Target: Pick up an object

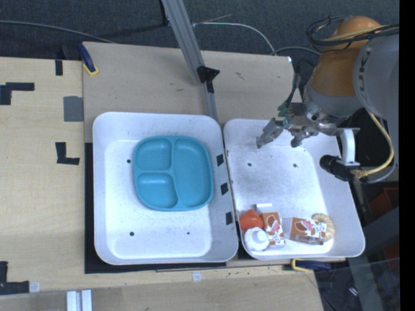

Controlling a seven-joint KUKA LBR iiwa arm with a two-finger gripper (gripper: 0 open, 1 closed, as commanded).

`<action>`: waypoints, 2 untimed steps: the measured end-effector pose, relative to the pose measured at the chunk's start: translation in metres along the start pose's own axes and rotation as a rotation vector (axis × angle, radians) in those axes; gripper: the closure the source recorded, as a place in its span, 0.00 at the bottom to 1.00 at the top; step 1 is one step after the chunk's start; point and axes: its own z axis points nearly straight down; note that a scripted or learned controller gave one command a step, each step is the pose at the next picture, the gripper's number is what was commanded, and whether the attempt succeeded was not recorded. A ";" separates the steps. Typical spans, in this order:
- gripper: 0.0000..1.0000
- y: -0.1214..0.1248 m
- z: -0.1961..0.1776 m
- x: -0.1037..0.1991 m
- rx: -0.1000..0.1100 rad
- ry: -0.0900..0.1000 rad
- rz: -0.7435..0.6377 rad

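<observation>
Camera view: my pincer (pixel 280 137), fingers spread and empty, hangs over the right bin's (pixel 285 180) far edge. Approach step, I judge. The packets (pixel 311 229) and ball (pixel 250 220) crowd its near edge; next, reach there and descend.

Arm (pixel 363 63): grey housing, rounded orange band (pixel 343 50) above the wrist, silver-grey wrist flange below it. Gripper (pixel 280 137): two slim dark-grey fingers on a metallic body, small teal/green spot near its base. Black cables loop over the orange section, a yellowish cable (pixel 382 157) runs down the side, and a white bracket with a black cylindrical fitting (pixel 337 166) hangs off the wrist.
</observation>
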 end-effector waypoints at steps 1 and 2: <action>0.00 0.000 0.000 0.000 0.000 0.000 0.000; 0.00 0.000 0.060 0.009 0.006 0.000 0.001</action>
